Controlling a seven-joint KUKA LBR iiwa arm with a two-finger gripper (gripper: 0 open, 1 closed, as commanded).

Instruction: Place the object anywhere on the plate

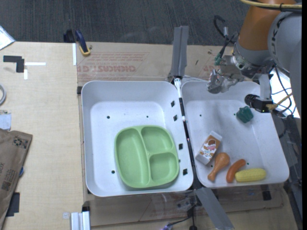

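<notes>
Two shallow white bins lie side by side below me, and my grey arm with its orange band [263, 20] reaches in from the right, bent over the far edge of the right-hand bin [268, 143]. My two-finger gripper [219, 83] hangs above that bin's far left corner, near the divider; I cannot tell whether my fingers are apart or together, and nothing shows between them.

The left-hand bin [96, 128] holds a pale green plastic plate with three compartments [145, 155], lying toward its near side with nothing on it.

In my bin, a small dark green block [245, 114] sits near the far right wall. Toward the near side lie a small printed carton [209, 149], an orange drumstick-shaped toy [218, 166] just beside it, an orange-red carrot-like piece [235, 170], and a yellow corn cob [249, 175] touching it, close to the near wall.
</notes>
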